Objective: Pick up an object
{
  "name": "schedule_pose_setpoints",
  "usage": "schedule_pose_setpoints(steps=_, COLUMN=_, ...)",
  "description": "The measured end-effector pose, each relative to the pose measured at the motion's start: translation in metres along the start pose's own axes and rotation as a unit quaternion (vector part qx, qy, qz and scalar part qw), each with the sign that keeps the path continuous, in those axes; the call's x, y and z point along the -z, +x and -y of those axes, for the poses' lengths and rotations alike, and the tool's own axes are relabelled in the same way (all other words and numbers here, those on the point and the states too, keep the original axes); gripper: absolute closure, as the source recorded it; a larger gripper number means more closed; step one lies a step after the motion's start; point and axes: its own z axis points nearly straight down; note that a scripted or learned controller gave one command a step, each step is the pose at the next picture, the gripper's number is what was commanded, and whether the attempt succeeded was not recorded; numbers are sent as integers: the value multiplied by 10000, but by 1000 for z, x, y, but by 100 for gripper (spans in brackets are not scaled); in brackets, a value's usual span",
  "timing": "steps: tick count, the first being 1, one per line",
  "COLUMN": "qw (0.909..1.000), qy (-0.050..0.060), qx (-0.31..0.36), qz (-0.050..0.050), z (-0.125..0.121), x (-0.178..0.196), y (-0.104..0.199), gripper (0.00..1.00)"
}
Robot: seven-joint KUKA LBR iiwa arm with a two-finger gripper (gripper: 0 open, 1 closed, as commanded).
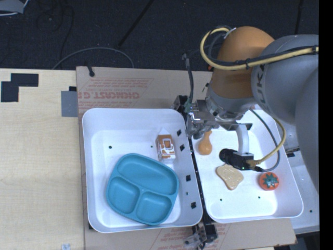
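Observation:
My gripper (pixel 200 126) hangs over the left edge of the right bin (pixel 291 212), close to the divider between the two bins. Just below it is a small orange gourd-shaped thing (pixel 205 146), whose narrow top reaches up to the gripper's underside. The view does not tell whether it is gripped or resting on the bin floor. A tan toast-shaped piece (pixel 230 176) lies in the middle of the right bin, and a red tomato (pixel 269 181) lies to its right.
The left bin (pixel 93 139) holds a blue divided plate (pixel 141 188) and a small orange-and-white box (pixel 165 146) near the divider. The grey arm and its orange band cover the upper part of the right bin. Cardboard lies under both bins.

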Motion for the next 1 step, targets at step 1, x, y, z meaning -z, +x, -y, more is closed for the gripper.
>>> schedule_pose_setpoints(steps=1, qw=10000, qy=4, qx=1, qz=3, z=-1, x=-9, y=45, gripper=100)
